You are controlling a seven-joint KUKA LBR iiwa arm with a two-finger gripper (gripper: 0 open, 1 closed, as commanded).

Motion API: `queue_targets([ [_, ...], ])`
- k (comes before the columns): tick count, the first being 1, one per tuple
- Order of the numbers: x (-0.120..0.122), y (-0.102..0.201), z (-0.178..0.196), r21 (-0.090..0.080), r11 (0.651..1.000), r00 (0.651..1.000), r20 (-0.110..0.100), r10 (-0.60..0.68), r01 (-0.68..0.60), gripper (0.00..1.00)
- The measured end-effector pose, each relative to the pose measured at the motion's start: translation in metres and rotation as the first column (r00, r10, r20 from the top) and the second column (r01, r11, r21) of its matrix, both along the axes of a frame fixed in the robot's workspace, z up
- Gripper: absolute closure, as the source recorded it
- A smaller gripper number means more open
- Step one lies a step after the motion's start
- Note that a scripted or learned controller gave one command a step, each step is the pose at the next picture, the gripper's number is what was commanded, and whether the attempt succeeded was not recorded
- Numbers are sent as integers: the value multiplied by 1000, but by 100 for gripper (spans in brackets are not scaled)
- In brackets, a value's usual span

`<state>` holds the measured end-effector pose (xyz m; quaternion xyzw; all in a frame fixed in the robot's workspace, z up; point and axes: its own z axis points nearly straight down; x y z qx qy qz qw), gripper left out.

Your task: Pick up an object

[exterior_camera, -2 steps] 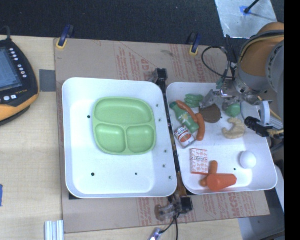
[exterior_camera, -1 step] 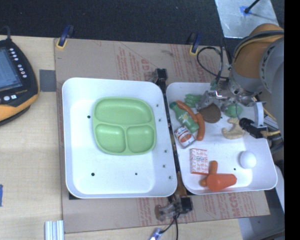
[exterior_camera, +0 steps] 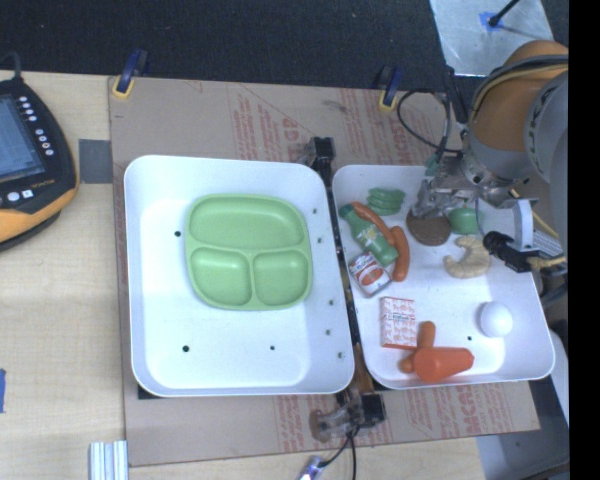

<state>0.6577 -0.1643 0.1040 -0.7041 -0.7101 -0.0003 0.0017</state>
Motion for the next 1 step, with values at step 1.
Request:
queue_targets([
  [1,0,1,0,2,1000,1000,-1,1,-1,0],
])
